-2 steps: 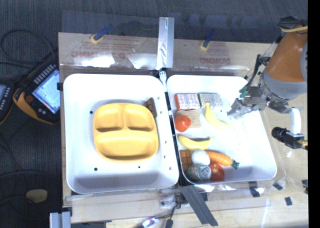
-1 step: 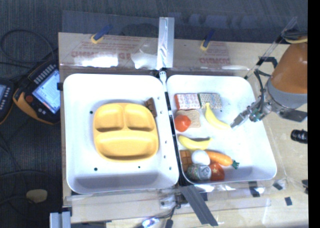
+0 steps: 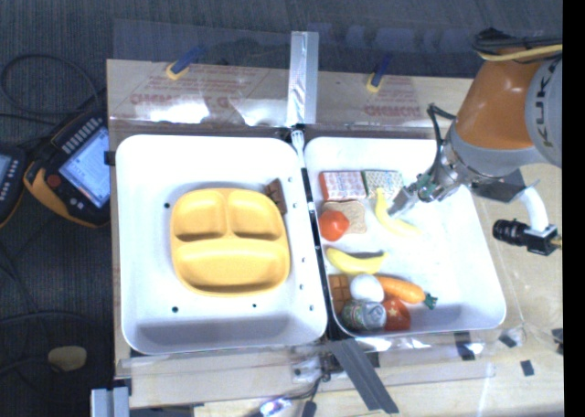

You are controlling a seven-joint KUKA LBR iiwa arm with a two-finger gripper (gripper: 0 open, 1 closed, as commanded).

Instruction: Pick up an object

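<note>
Closing in on a pick in the crowded right-hand bin.

At left, in the left bin (image 3: pixel 137 315), a yellow divided tray (image 3: pixel 228 240), well apart from the action. Across the divider, packed along the left side of the right bin (image 3: pixel 475 269): two snack packs (image 3: pixel 343 185), a tomato (image 3: pixel 335 223), a banana (image 3: pixel 355 260), an egg (image 3: pixel 367 287), a carrot (image 3: pixel 402 290) and a can (image 3: pixel 364 316). Further right, a small yellow piece (image 3: pixel 388 214), judged the likeliest target. Just above and right of it, the gripper (image 3: pixel 413 194), slanting down-left from the grey and orange arm (image 3: pixel 498 113); too blurred to tell whether jaws spread or pressed together. Apparently mid-approach, with no object visibly gripped. Next, by this reading: settle squarely over the yellow piece, close, lift straight up. In the way: the tomato and snack packs, close on its left.
</note>
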